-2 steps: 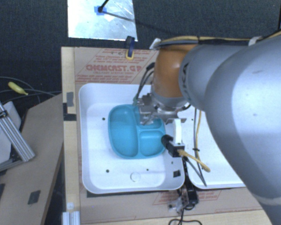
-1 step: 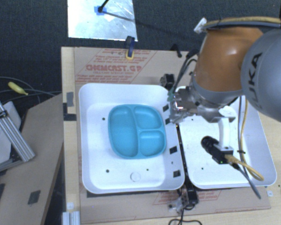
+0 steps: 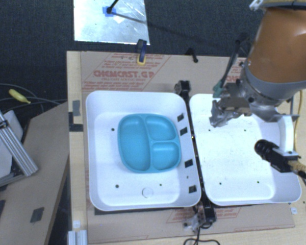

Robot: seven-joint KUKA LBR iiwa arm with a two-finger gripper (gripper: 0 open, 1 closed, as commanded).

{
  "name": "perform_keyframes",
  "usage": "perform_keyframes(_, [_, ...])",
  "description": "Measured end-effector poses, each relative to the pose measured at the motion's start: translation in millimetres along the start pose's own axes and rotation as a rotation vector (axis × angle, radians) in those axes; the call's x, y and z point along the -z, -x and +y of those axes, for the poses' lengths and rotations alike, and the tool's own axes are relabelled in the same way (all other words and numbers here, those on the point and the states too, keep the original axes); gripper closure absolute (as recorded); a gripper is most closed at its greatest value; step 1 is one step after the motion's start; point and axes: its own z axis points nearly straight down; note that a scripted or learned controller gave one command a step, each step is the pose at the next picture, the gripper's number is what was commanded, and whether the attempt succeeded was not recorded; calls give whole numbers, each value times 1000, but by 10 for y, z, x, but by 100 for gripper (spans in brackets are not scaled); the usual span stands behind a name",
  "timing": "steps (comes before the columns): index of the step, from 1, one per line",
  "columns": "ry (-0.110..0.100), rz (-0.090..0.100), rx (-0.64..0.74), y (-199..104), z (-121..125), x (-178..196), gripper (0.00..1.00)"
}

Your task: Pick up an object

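Observation:
A light blue divided plate (image 3: 147,142) lies in the middle of the left white bin (image 3: 105,113). My gripper (image 3: 218,119) hangs over the back left part of the right white bin (image 3: 245,188), well to the right of the plate and past the divider between the bins. Its grey fingers point down and to the left, and nothing is seen held in them. The orange band and grey wrist rise above it at the upper right.
The bins sit on a cardboard sheet (image 3: 123,70). A shiny foil sheet (image 3: 112,13) lies on the dark floor behind. An aluminium frame (image 3: 7,139) and a wooden board stand at the left. A small pale disc (image 3: 147,192) lies near the left bin's front.

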Motion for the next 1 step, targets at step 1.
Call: perform_keyframes(1, [2, 3, 9, -966, 195, 82, 100])
